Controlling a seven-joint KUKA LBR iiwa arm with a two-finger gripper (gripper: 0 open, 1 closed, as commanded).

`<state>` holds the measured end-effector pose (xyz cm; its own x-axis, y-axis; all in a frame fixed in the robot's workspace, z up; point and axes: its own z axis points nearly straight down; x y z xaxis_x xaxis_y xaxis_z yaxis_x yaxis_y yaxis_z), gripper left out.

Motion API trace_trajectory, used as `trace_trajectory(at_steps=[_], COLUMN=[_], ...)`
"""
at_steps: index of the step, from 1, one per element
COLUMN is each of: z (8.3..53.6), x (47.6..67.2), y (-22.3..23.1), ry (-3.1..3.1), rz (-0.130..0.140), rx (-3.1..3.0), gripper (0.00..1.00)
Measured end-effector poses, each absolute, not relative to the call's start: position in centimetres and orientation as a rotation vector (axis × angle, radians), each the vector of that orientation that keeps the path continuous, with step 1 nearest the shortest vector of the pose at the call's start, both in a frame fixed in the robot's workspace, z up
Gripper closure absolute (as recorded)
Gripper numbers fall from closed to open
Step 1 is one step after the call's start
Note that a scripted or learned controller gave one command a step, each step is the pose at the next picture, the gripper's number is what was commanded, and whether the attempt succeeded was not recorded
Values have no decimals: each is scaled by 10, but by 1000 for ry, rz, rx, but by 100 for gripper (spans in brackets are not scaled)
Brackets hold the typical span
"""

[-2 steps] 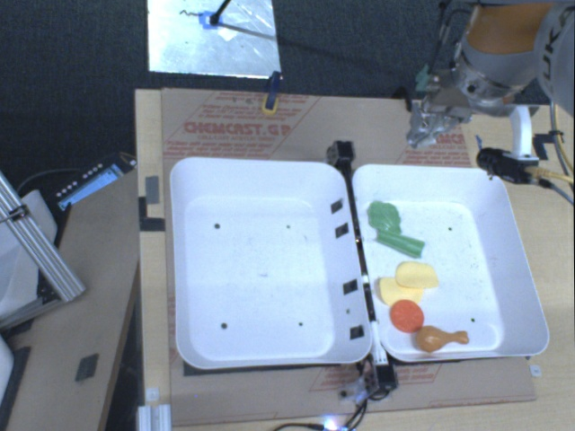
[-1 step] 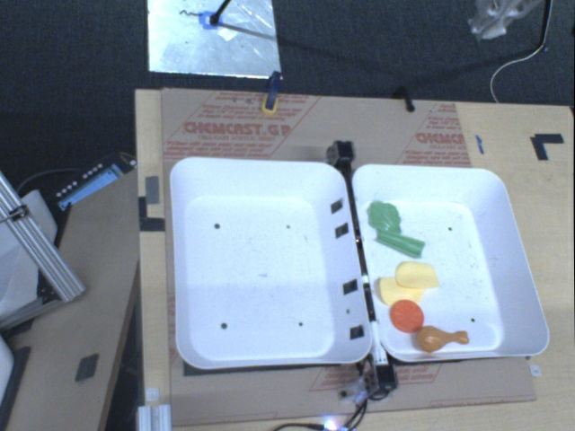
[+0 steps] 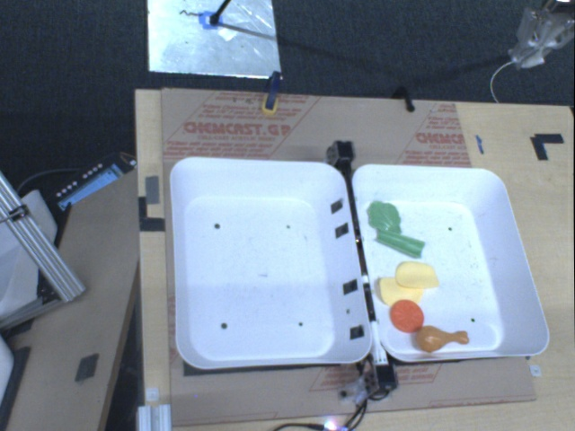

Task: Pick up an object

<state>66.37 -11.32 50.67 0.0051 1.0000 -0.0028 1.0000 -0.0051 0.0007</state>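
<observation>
Gripper [image 3: 545, 32] at top right, off the bench, well apart from both bins; finger state blurred, cannot tell. In right bin [image 3: 503, 241], along its left side: green toy [image 3: 390, 225], yellow piece [image 3: 410, 281], red disc [image 3: 406, 315], drumstick [image 3: 438, 338].

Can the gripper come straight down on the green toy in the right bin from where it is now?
Probably yes. The green toy lies uncovered in the right bin, apart from the yellow piece, while the gripper sits beyond the bench.
</observation>
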Motion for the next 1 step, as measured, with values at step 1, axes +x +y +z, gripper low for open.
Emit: trace_trajectory(at_steps=[1], z=[378], x=[664], y=[-74], ry=[2236], rz=[-9], rx=[2221], gripper=[100])
